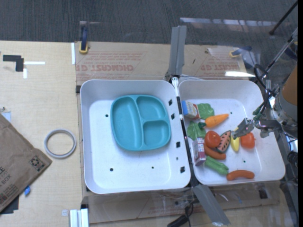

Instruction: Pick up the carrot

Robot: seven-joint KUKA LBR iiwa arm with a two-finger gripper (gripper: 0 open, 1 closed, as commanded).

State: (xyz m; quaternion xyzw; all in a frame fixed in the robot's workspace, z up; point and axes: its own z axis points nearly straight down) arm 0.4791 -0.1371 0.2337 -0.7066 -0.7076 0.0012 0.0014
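Bench: pale wood, with cardboard laid under two white bins. Left bin (94, 141): one teal divided plate (140, 122). Right bin (246, 90): toy food in a heap. Carrot (217, 120) is found near the bin's middle, lying flat, tip toward the divider, just right of a green leafy piece (205, 110). Gripper (242, 127) is seen low at the heap's right side, fingers parted narrowly, nothing between them; a red tomato (247, 141) lies just below it. A tape ring (60, 143) rests on the bench, left.
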